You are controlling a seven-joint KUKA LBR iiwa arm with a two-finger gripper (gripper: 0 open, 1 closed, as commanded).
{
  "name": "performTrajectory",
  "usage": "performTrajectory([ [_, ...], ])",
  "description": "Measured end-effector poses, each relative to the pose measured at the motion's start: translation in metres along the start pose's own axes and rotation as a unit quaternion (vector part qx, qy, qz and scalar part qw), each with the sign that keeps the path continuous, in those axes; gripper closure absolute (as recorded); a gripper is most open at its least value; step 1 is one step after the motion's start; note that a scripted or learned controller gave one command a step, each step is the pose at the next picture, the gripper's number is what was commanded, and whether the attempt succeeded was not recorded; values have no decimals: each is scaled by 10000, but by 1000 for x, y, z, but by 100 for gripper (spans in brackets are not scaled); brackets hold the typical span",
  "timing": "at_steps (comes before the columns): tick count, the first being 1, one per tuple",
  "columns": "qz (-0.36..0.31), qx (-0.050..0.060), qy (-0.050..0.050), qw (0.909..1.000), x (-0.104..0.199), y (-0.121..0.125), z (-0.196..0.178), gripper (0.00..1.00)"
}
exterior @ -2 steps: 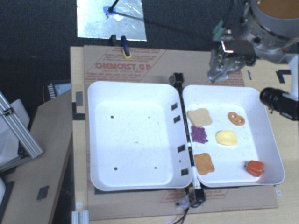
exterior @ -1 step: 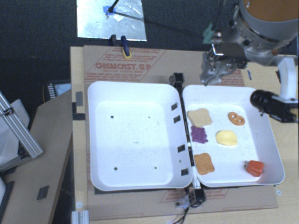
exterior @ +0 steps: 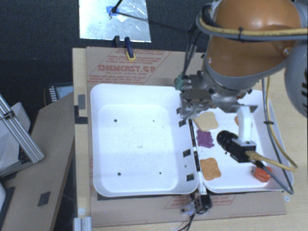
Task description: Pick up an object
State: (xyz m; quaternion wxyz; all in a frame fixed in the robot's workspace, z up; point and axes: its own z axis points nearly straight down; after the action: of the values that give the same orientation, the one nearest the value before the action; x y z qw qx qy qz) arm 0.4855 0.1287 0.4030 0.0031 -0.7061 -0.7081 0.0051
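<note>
Camera view: arm (exterior: 250, 37) low over right bin (exterior: 274, 174), gripper (exterior: 195, 110) near the divider at the bin's upper left. Claw state: cannot tell. Candidates in right bin: tan slice (exterior: 207, 121) just beside gripper, purple clump (exterior: 205, 138) below it, orange-brown slice (exterior: 210, 168) near front edge. Risk: flat slices hugging the floor, likely slip or miss; divider wall close, possible collision. Left bin (exterior: 134, 143) white, on cardboard sheet (exterior: 127, 66); dark floor around.
</note>
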Motion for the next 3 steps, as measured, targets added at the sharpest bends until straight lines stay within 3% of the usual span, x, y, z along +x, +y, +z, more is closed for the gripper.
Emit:
performTrajectory([
  [1,-1,-147,38,9999,-17,0,-140,100],
  [2,-17,2,-2,10000,11,0,4,100],
  [3,-33,-114,43,9999,58,1,-89,100],
])
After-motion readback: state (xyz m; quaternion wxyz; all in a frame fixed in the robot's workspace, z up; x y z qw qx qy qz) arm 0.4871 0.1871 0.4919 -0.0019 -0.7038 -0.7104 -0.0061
